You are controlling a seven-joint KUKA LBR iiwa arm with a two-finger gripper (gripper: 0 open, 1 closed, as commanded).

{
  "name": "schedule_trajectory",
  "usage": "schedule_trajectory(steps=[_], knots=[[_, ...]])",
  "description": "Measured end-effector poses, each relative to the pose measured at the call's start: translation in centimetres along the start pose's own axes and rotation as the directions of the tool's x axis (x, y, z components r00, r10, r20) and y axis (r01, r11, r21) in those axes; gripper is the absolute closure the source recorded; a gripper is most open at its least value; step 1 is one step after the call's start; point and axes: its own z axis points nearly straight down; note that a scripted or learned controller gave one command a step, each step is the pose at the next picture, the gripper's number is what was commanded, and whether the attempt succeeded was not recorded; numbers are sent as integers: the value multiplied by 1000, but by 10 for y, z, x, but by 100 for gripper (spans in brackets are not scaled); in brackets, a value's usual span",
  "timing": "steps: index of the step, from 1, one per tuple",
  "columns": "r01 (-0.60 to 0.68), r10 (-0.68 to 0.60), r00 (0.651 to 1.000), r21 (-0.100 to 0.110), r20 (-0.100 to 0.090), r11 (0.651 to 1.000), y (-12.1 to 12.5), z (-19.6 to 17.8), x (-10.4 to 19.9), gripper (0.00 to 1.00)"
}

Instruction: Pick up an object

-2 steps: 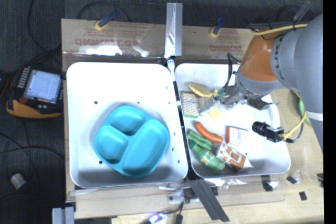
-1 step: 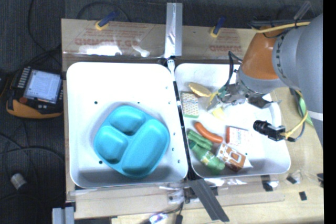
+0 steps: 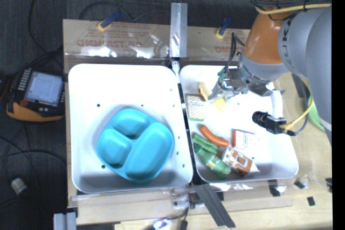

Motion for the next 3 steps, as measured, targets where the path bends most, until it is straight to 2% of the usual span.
schedule_trajectory(steps=[1,2,3], knots=[[0,0,1000,0,0,1000,0,0,0,0],[75,-75,997,-6,0,997,-86,91,-30,0],[60,-60,998,-22,6,998,-103,92,-32,0]])
